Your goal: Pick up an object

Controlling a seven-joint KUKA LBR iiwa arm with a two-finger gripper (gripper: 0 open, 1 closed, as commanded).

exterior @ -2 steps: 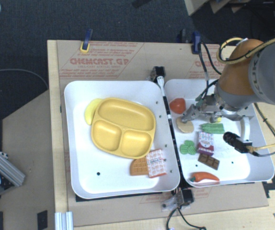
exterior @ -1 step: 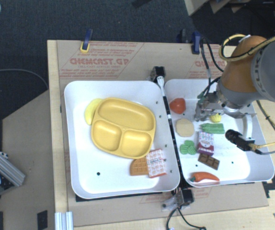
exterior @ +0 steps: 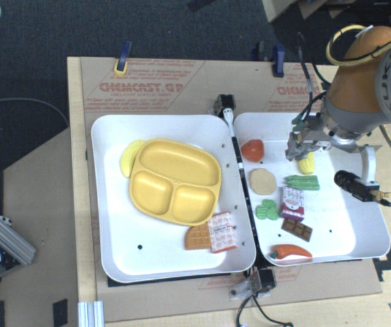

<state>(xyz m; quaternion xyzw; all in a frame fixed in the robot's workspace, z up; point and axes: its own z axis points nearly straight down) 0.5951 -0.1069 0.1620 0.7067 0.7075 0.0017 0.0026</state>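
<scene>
Pictured from above: gripper [exterior: 302,148] poised low over the right bin [exterior: 359,240], directly above a small yellow corn cob [exterior: 306,163]; finger state impossible to tell. Spread below in the same bin: red tomato [exterior: 253,150], tan round cookie [exterior: 263,180], green pea pod [exterior: 302,181], green lettuce piece [exterior: 268,210], small printed packet [exterior: 292,201], chocolate bar [exterior: 296,230], orange carrot [exterior: 291,252]. In the left bin [exterior: 114,251]: yellow divided tray [exterior: 175,181], waffle [exterior: 197,237], second packet [exterior: 222,231].

Divided tray [exterior: 175,181] in left bin [exterior: 107,182]; small items seemingly fill right bin [exterior: 359,230].
</scene>
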